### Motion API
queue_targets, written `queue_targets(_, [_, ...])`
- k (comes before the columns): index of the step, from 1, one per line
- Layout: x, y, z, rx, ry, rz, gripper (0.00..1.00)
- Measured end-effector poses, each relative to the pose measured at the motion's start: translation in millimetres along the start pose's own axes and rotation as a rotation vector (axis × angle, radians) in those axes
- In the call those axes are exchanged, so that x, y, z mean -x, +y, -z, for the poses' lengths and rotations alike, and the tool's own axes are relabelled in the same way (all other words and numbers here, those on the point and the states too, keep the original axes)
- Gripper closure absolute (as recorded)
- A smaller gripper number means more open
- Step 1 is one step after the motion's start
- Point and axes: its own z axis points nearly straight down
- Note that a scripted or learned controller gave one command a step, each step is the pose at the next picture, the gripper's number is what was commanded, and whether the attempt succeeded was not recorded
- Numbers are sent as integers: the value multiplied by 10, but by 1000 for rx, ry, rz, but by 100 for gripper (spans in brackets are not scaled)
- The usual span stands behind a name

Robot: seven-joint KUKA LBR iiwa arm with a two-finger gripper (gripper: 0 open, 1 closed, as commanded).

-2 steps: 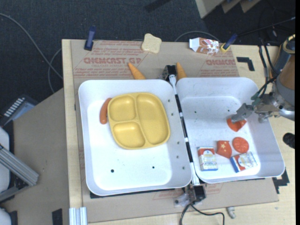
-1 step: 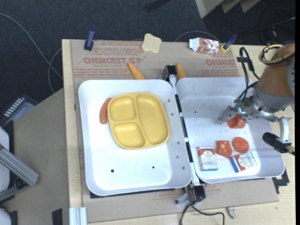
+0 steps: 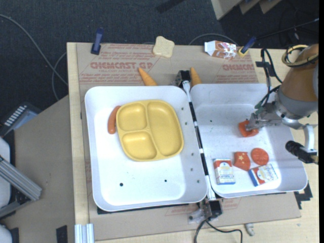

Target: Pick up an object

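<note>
The grey arm with its orange band was seen reaching in from the right, and its two-finger gripper [image 3: 254, 121] was lowered into the right-hand shallow white bin [image 3: 217, 97]. A small orange-red, lumpy plastic object [image 3: 247, 130] lay directly beneath and slightly to the left of the gripper, in the upper middle of that bin, and appeared to be touched by the tool's tip. Whether that object was actually clasped could not be told from the slanted view, so no grasp could be claimed.

The object's shape was too blurred for a long axis to be judged. Nearer the front of the same bin, well apart from the tool, a red wedge-shaped piece [image 3: 242, 159], a red round disc [image 3: 259, 156] and two small printed cartons [image 3: 224, 171] were laid out. In the left-hand white bin [image 3: 101, 176] a yellow divided plastic tray [image 3: 150, 129] was set, with a slim orange-red sausage-shaped item [image 3: 112, 120] just beside its left edge.

A short vertical lift was judged to be what remained.
</note>
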Motion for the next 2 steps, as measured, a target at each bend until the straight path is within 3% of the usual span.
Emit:
queue_targets(1, [-54, -212, -97, -4, 2, 0, 100])
queue_targets(2, [-388, -146, -95, -4, 3, 1, 100])
